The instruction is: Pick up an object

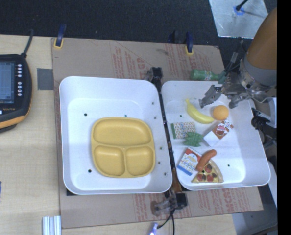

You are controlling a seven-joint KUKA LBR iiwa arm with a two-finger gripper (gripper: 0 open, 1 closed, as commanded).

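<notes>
The right bin (251,166) holds several toy foods: a yellow banana (198,113), an orange (220,112), a green patterned card (183,129), a green leafy piece (194,139), a white and red packet (220,130), a blue and red box (188,161), a red sausage (206,158) and a pizza slice (208,174). My gripper (221,101) hangs over the bin's far part, just above the orange and to the right of the banana's top end. It is open, its two dark fingers (207,99) spread wide with nothing between them.
The left bin (69,131) bears a yellow divided tray (122,147). A green object (205,75) lies outside the right bin's far rim. A teach pendant (6,89) rests at the far left of the bench. Clamps hold the brown board at its far edge.
</notes>
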